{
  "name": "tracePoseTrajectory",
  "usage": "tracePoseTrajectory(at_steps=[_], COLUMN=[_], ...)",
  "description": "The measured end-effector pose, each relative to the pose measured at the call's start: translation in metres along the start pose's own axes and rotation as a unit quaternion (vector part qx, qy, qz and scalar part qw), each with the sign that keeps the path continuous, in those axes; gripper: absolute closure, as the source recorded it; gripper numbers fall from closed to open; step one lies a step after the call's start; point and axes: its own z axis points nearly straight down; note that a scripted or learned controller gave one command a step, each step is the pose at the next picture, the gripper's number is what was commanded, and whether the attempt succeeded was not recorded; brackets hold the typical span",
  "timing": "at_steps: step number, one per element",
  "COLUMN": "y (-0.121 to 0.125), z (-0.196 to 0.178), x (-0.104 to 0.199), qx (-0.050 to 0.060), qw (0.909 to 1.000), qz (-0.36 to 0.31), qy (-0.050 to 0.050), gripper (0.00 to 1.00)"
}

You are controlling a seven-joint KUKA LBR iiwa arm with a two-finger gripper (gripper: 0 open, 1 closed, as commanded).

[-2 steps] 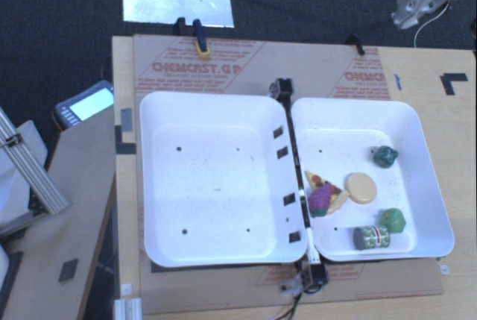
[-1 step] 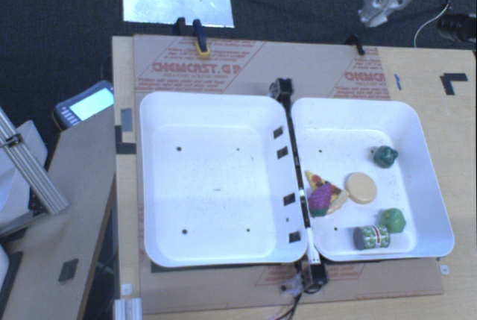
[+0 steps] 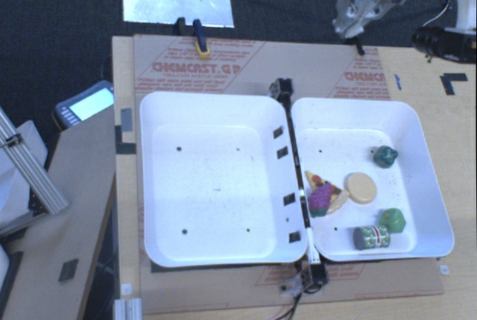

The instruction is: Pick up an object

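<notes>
Camera view looks down at a slant on two shallow white bins set side by side on a bench, the left bin (image 3: 209,177) and the right bin (image 3: 417,162). The gripper (image 3: 352,29) hangs at the top right, above the bench beyond the far rim of the right bin, well apart from everything in it; whether it is open or closed cannot be told at this angle, and nothing is seen in it. In the right bin lie a dark teal lump (image 3: 385,156) near the far right, a tan round disc (image 3: 361,188) in the middle, a purple and yellow toy (image 3: 323,196) just beside the disc on its left, a green lump (image 3: 392,219) and a small can (image 3: 371,237) lying on its side near the front rim
</notes>
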Motion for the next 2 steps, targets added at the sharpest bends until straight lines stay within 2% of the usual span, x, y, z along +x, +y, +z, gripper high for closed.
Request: tracePoseTrajectory(at_steps=[1,2], y=[-0.018,-0.028], z=[0.003,0.003], x=[0.083,0.149], qx=[0.002,0.002], qw=[1.0,1.0], qz=[-0.001,0.0], qy=[0.0,0.0], gripper=[1.0,1.0])
